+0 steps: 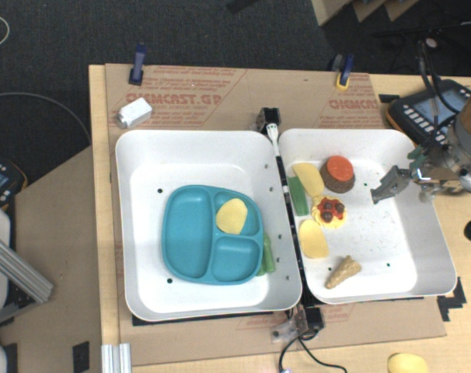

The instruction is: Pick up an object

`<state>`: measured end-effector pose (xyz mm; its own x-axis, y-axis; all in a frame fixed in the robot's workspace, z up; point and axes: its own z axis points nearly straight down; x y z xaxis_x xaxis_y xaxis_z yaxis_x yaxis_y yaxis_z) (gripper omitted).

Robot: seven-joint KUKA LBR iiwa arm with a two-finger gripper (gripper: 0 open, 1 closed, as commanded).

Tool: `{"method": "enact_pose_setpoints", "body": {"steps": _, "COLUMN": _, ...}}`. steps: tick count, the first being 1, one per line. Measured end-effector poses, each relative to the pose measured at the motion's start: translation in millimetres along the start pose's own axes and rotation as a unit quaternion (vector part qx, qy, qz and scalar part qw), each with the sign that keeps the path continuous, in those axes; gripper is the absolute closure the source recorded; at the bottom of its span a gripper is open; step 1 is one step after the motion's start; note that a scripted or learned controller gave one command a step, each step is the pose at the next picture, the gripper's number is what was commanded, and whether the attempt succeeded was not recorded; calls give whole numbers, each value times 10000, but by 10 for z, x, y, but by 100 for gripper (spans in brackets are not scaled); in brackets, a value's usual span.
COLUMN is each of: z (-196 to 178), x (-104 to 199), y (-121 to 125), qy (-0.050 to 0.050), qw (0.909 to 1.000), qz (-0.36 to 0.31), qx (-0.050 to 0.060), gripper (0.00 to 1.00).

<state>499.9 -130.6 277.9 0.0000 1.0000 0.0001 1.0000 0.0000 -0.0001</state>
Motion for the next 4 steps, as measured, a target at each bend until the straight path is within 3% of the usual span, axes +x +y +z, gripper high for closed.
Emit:
{"method": "enact_pose_setpoints", "body": {"steps": 1, "z": 1117, "x": -693, "y": -246, "qy": 5, "qw": 10000, "qz": 42, "qx": 56, "gripper": 0}}
{"method": "enact_pose_setpoints", "body": {"steps": 2, "z": 1409, "x": -532, "y": 435, "qy": -8, "qw": 10000, "qz": -23, "qx": -17, "gripper": 0}}
{"method": "enact_pose_setpoints", "body": {"steps": 3, "z": 1690, "x": -800, "y": 1489, "qy": -23, "qw": 10000, "qz": -23, "qx": -51, "gripper": 0}}
{"method": "enact_pose_setpoints", "body": {"steps": 4, "z": 1891, "x": -144, "y": 1707, "qy": 3, "qw": 10000, "qz": -27, "qx": -51, "gripper": 0}}
